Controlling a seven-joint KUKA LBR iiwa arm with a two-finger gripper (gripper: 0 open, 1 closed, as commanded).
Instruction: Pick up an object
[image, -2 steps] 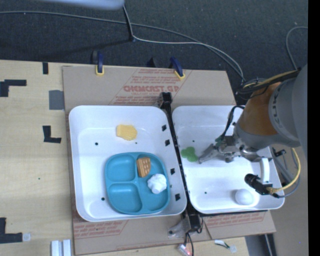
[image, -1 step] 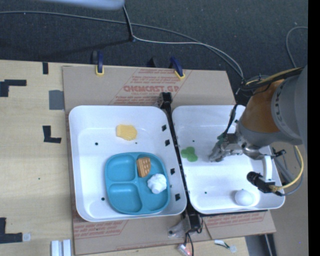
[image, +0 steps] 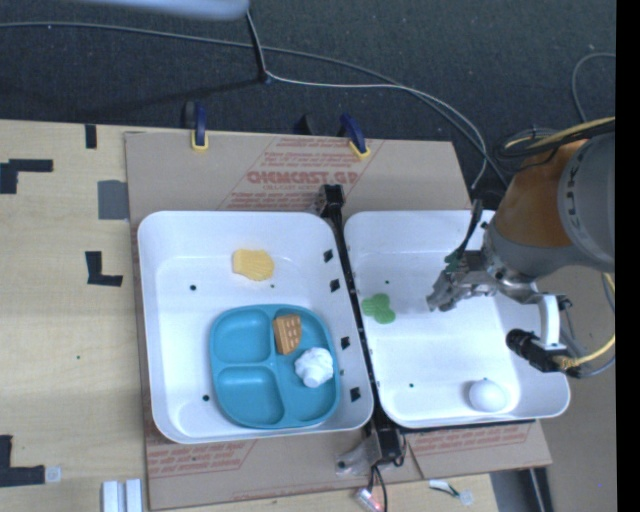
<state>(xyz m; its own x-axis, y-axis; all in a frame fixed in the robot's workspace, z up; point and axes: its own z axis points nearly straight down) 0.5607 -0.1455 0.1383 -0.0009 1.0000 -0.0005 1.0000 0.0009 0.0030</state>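
Over the right bin (image: 520, 400) the tool (image: 441, 299) hangs low with nothing visibly between its fingers, though how wide they stand I cannot tell. The green object (image: 379, 309) lies just to its left, near the divider. Best shift left until centred, then drop straight. The piece looks lumpy, slightly longer across the bin; no clear pointing end.

this is looking like a robotics lab: 2 white bins (image: 160, 300) are sitting on a cardboard sheet (image: 290, 175) clamped to a wooden desk (image: 50, 330), black tape marks (image: 97, 268) are dotting it, and cables (image: 400, 90) are trailing across the dark floor.
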